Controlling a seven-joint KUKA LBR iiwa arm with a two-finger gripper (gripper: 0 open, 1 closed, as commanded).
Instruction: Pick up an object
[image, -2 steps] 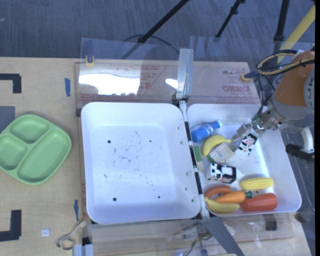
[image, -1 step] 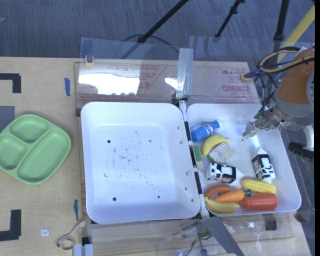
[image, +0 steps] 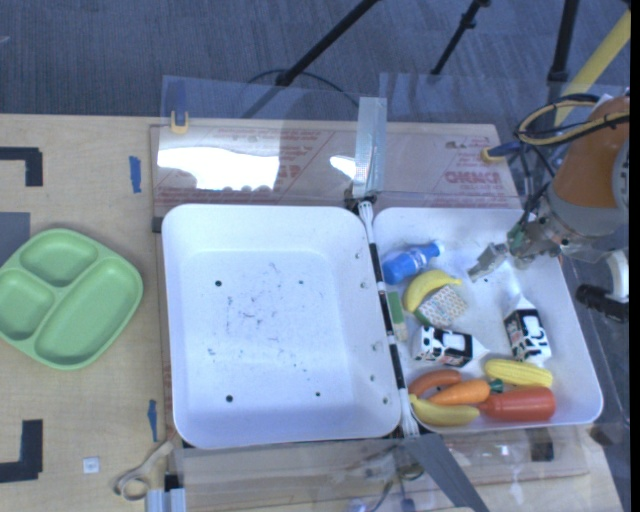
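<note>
Gripper (image: 492, 260) over right bin (image: 585, 400); jaws seemingly apart, holding nothing.

Blue bottle (image: 409, 263), orange carrot (image: 460, 394), green plate (image: 66, 296).

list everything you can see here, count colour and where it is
white bins: 2, white, side by side on the bench
blue bottle: 1, blue, right bin, upper left
banana: 1, yellow, right bin, below the bottle
cow-patterned items: 2, black and white, right bin, middle and right
corn: 1, yellow, right bin, lower right
carrot: 1, orange, right bin, near front wall
red item: 1, red, right bin, front right
divided plate: 1, green, bench, far left
gripper: 1, grey, above right bin's upper part
</note>
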